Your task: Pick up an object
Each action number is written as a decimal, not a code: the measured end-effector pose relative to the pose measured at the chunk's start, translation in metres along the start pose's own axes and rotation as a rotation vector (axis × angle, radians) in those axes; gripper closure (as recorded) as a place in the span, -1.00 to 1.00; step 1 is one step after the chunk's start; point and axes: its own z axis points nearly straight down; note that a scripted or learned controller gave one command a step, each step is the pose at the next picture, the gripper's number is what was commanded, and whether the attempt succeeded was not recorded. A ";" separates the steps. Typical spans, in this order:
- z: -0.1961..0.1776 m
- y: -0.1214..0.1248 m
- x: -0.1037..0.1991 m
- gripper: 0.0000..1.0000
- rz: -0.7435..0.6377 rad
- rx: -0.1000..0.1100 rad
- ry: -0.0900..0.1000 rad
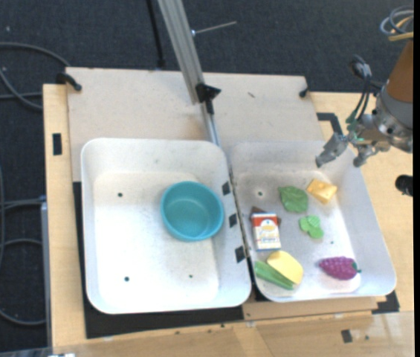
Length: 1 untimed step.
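Observation:
My gripper (343, 153) hangs open over the far right corner of the right bin (373, 233), with nothing between its fingers (329, 152). Just below it in the bin lies a yellow block (322, 191), apart from the fingers. Beside that sit a green leafy piece (294, 198) and a small green piece (312, 227). A red and white carton (266, 230) stands near the bin's left wall. A yellow and green corn-like toy (282, 268) and a purple grape bunch (338, 267) lie at the front.
The left bin (113, 274) holds a teal bowl (192, 210) near its right side. A slanted metal post (183, 43) rises from behind the divide between the bins. Bare bench board (143, 103) lies behind both bins.

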 end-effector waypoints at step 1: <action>0.000 0.000 -0.001 -1.00 -0.001 0.001 -0.001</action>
